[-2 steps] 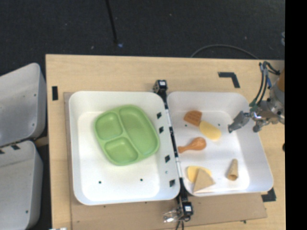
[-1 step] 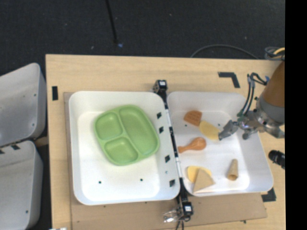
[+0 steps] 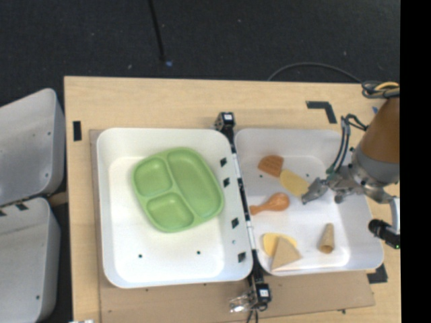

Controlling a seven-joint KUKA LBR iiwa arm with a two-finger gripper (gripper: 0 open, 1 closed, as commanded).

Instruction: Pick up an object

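The arm [image 3: 382, 140] enters at the right edge of the frame, its orange band showing above a grey wrist, and leans down and leftward over the right bin [image 3: 250, 147]. The gripper [image 3: 316, 192] sits low at the middle right of the frame, its dark grey fingers pointing toward the centre of that bin.

The bench [image 3: 168, 99] is pale wood, filling the middle of the frame, with dark floor across the top and a black cable [image 3: 303, 66] looping at the upper right. Two white moulded shapes [image 3: 27, 147] sit at the left edge. The left bin [image 3: 114, 261] holds a green divided plate [image 3: 176, 189] with three compartments, lying flat near the bin's centre.

In the right bin lie several toy foods: a brown slice [image 3: 271, 165] at the upper middle, a pale yellow piece [image 3: 293, 180] just below and right of it, an orange drumstick shape [image 3: 271, 204] at the left, a yellow and tan wedge [image 3: 281, 250] at the lower left, and a small tan cone [image 3: 326, 237] at the lower right.

The gripper's tip is just beside the pale yellow piece, perhaps touching its right end; the view is too coarse to settle it. Whether the fingers are spread or pressed together I cannot tell, and nothing is visibly held between them.
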